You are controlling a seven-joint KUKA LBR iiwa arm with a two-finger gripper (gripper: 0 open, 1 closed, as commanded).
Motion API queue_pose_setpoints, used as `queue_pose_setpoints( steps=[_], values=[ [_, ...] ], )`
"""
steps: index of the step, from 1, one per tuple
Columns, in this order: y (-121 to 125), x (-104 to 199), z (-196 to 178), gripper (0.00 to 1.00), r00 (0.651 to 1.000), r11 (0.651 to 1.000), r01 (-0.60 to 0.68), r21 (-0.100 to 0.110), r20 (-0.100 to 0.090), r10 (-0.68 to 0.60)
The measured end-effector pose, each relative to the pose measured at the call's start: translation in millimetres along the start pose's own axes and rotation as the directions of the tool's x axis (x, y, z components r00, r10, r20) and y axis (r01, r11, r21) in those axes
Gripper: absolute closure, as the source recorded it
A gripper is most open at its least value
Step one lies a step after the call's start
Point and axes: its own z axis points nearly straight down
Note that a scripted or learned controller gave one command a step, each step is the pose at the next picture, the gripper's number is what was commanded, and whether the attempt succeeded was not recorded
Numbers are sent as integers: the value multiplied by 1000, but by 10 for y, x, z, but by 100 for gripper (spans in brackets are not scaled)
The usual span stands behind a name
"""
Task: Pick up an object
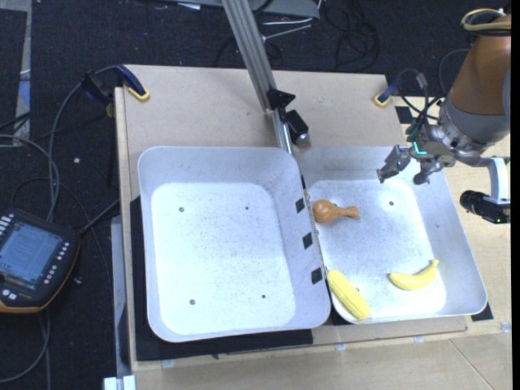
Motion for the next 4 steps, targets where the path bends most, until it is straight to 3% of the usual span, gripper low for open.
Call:
queue_pose_setpoints(
  steps=[1,3,4],
  values=[
    [0,0,1,0,1000,1000,0,0,0,0],
    [27,7,1099,0,1000,1000,0,5,-1,0],
    [25,10,1250,0,1000,1000,0,1,0,0]
  ],
)
